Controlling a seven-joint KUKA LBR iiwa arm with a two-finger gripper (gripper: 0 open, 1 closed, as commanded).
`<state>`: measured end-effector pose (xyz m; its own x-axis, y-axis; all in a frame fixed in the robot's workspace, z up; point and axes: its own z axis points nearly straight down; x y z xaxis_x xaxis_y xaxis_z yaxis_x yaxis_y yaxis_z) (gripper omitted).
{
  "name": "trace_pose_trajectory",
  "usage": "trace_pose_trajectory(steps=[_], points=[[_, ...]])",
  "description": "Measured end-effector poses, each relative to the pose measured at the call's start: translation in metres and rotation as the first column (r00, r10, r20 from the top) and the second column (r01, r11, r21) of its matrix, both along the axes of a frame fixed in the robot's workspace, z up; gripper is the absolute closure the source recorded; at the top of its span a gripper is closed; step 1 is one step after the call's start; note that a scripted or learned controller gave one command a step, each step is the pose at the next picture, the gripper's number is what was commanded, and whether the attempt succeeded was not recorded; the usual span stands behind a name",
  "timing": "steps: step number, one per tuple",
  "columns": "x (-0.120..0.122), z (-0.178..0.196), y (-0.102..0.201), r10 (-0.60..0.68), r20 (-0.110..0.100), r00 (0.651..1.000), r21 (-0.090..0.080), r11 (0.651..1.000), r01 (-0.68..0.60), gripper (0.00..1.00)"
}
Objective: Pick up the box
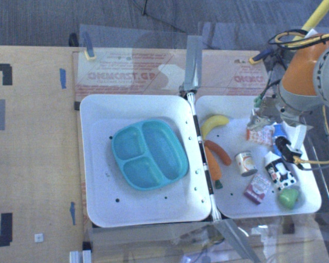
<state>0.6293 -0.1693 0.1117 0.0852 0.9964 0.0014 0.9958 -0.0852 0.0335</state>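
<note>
- Pincer poised directly over the box, at the tin's upper right.
- Grip state: cannot tell.
- Box's long axis runs left-right.

Grey arm with orange band, yellow and black cables.

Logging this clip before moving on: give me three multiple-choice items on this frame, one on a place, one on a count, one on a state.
1. Where does the blue tray lie?
A. left bin
B. right bin
C. bench

2. How many compartments has the tray?
A. two
B. three
C. five

3. How does the banana lie?
A. inside the tray
B. under the sausage
C. in the right bin, by the divider

Key: 1 A, the tray sits in the left bin. 2 B, ridges split it in three. 3 C, it lies at that bin's upper left, above the sausage.
</note>
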Motion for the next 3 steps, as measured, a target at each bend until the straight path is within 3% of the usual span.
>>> trace_pose_trajectory(steps=[1,2,3], points=[[0.0,0.0,0.0,0.0,-0.001,1.0,0.0,1.0,0.0,0.0],[0.007,-0.013,-0.011,-0.007,-0.009,1.0,-0.001,1.0,0.007,0.0],[0.01,0.0,-0.013,-0.006,0.0,1.0,-0.007,1.0,0.006,1.0]])
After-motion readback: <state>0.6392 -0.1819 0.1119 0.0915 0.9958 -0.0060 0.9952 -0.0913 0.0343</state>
